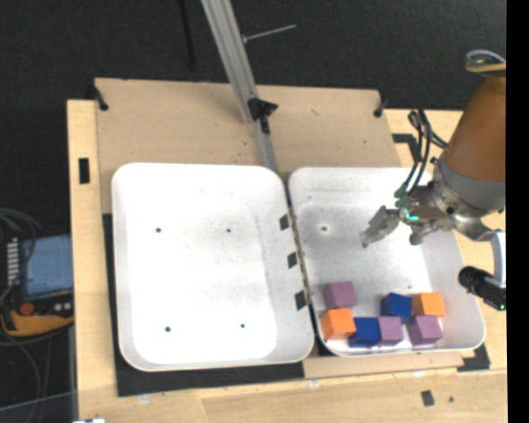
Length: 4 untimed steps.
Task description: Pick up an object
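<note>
Hovering over the right bin [335, 183], the claw [390, 225] sits clear of the blocks [383, 315]. They're clustered at its 6 o'clock, near the bin's front edge. Can't tell if it's spread or pressed together.

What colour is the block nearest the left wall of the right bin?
Orange block, seen in the camera view.

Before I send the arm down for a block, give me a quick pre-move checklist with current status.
1. Blocks present in the right bin: ok, seven cluster along its near edge.
2. End effector positioned over a block: not ok, it sits above bare floor, farther back than the cluster.
3. End effector free of load: ok, nothing between the fingers.
4. Nearest target exposed: ok, purple block has open space behind it.
5. Neighbour spacing: not ok, orange block touches the blue block.
</note>
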### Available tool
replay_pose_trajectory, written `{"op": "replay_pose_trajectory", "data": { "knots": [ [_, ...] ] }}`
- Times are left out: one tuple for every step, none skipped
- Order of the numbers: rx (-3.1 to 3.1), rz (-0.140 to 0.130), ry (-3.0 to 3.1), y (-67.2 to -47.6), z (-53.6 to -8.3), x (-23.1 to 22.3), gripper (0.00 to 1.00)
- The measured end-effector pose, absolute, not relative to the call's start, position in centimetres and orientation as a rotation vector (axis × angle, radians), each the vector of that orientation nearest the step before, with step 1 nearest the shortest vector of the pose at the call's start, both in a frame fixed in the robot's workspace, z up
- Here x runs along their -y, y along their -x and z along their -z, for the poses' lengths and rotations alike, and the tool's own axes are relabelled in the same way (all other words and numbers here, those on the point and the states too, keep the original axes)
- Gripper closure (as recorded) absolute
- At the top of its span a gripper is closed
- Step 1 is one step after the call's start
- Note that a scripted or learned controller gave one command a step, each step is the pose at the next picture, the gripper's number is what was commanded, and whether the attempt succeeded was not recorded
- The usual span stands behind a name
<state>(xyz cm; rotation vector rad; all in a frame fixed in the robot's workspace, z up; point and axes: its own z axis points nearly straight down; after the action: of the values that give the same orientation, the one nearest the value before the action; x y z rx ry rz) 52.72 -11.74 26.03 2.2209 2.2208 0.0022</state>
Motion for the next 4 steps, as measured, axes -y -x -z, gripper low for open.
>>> {"op": "replay_pose_trajectory", "data": {
  "knots": [
    [-2.221,0.007,-2.226,-53.3,-20.0,12.0,0.0],
    [-2.221,0.008,-2.227,-53.1,-13.6,12.0,0.0],
    [-2.216,0.001,-2.222,-53.2,-9.7,12.2,0.0],
    [-2.205,-0.007,-2.231,-53.3,-10.9,12.2,1.0]
  ]
}}
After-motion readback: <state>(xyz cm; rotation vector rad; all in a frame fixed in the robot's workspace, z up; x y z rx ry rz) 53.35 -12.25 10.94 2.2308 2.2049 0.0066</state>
